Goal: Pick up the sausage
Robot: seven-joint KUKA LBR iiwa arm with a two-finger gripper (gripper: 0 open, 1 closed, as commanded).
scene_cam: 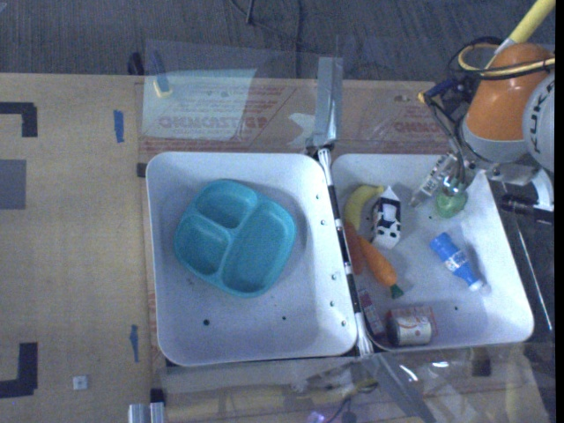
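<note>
A slim reddish-orange piece, which I take to be the sausage (352,241), lies along the left wall of the right bin (502,324). It sits just below a yellow banana (359,203), and its lower end runs into an orange carrot (381,270). My gripper (441,185) hangs over the bin's far right part, right beside a small green object (451,204). That puts it well to the right of the sausage. A black-and-white cow toy (385,221) stands between them. I see nothing held in the gripper.
A blue bottle (456,260) lies at the right and a can (411,326) on its side near the front wall. The left bin (167,324) holds a teal divided plate (234,236). A metal divider (339,245) separates the bins.
</note>
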